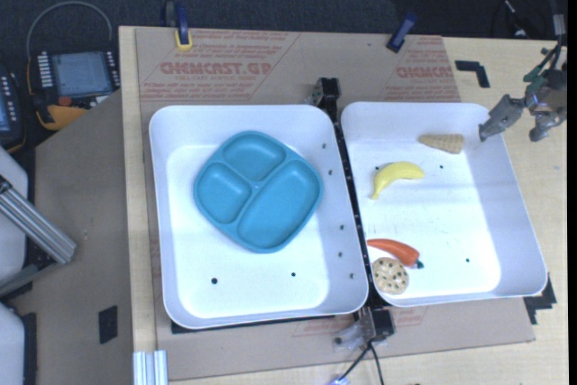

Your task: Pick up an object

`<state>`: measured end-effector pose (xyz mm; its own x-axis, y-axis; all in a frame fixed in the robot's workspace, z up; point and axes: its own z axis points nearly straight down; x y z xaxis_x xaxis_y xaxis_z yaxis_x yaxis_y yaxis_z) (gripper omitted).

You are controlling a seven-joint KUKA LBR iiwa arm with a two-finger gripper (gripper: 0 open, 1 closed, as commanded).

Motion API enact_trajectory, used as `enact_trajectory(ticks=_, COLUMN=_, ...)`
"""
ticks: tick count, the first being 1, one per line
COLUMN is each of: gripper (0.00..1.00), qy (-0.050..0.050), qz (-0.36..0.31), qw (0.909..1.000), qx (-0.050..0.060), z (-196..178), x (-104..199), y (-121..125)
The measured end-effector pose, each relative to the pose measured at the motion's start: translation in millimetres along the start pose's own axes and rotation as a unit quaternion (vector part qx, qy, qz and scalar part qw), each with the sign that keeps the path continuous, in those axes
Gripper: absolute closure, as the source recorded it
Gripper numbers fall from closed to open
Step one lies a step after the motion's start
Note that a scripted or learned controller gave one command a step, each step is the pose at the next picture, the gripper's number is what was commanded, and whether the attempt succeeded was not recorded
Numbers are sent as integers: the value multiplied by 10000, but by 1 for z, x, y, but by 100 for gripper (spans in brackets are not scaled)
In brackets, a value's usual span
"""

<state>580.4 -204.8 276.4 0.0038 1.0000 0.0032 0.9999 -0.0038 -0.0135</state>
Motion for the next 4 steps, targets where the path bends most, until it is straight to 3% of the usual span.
enact_trajectory(ticks=1, gripper=0, qy=-16, qz=-19, qw=10000, qx=-63, z=-7, x=1, y=2)
enact_trajectory(ticks=4, gripper=0, qy=-1, qz=-15, qw=10000, qx=-29, z=160, x=-1, y=-12)
